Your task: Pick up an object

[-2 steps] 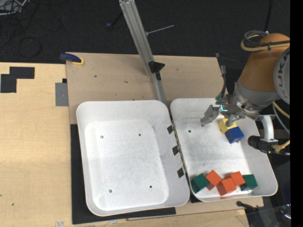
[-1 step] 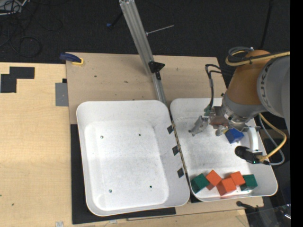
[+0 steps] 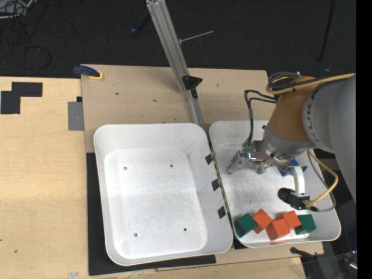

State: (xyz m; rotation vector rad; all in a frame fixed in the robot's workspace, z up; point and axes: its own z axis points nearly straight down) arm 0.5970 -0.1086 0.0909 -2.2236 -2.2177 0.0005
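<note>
A: Two white bins on the bench: left bin (image 3: pixel 116 156), right bin (image 3: pixel 224 138), side by side, touching along the inner rims.

B: Contents of right bin?

A: Cluster of blocks at the near edge. Green block (image 3: pixel 245 223) at the cluster's left, orange block (image 3: pixel 263 218) just beside it, larger orange block (image 3: pixel 279 229) next along, another orange block (image 3: pixel 292 218) behind that, second green block (image 3: pixel 307 222) at the right end. All close together, several touching.

B: Gripper position?

A: Gripper (image 3: pixel 251 161) low over the middle of the right bin, below the orange-banded arm (image 3: pixel 290 118). Well apart from the block cluster, toward the far side of it.

B: Finger state?

A: Spread apart, splayed to either side. Nothing between them.

B: Other items?

A: Slanted metal rail (image 3: pixel 173 51) behind the bins; black cables (image 3: pixel 256 97) looped at the wrist.
</note>
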